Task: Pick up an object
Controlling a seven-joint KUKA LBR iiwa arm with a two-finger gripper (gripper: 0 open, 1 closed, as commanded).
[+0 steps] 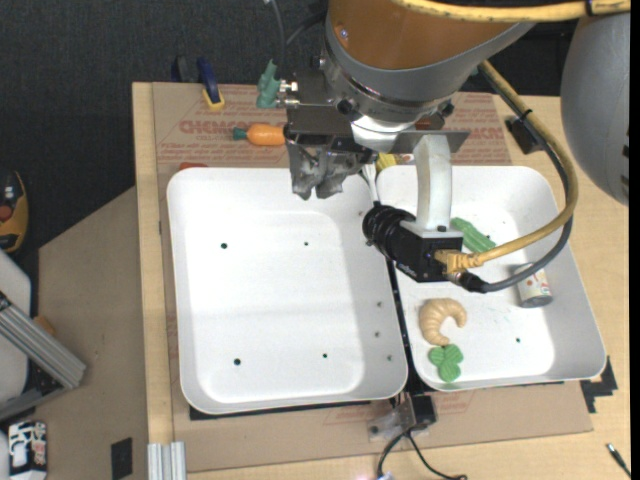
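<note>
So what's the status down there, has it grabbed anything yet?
Tool over left bin's far edge, grip unclear. Croissant, green pieces, small can lying in right bin. Arm overhangs them.

A dark carpeted floor (90, 28) filled the upper left of the frame. A brown cardboard sheet (200, 118) with red lettering covered the pale wooden bench (100, 258). At the lower left lay an aluminium rail (40, 343). Clamps (210, 83) sat at the sheet's upper edge. Light was even, casting soft shadows.
</note>
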